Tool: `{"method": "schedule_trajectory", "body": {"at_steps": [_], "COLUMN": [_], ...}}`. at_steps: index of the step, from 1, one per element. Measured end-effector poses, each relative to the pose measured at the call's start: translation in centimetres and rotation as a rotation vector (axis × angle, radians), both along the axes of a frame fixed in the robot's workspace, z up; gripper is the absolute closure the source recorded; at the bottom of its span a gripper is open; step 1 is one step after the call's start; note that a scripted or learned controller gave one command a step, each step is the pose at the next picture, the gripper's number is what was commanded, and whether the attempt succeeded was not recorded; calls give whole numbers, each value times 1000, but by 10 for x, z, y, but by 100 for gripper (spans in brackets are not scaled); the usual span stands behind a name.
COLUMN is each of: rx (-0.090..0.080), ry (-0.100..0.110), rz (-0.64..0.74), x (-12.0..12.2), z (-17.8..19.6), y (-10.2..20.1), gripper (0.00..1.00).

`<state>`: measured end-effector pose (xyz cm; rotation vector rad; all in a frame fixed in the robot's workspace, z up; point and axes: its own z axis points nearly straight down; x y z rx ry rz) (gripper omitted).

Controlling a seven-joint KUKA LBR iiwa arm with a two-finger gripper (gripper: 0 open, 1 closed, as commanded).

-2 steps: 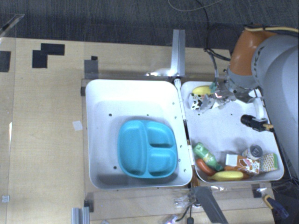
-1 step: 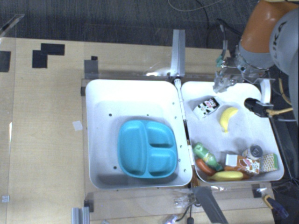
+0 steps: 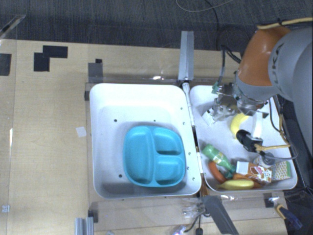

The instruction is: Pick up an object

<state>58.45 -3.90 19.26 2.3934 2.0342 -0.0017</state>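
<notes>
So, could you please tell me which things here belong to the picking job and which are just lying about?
Belonging to the job:
- gripper, low over the right bin
- yellow banana beside it
- green bottle
- second banana
- carrot
- small carton

Just lying about:
- blue divided plate in the left bin
- black tape marks on the bench
</notes>
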Motion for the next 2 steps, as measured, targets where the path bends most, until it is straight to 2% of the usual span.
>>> {"method": "schedule_trajectory", "body": {"at_steps": [1,2], "rx": [-1,0], "ry": [-5,-1], "rz": [102,-63], "x": [-11,-21], "z": [80,24], "y": [-56,-104], "gripper": [100,100]}}
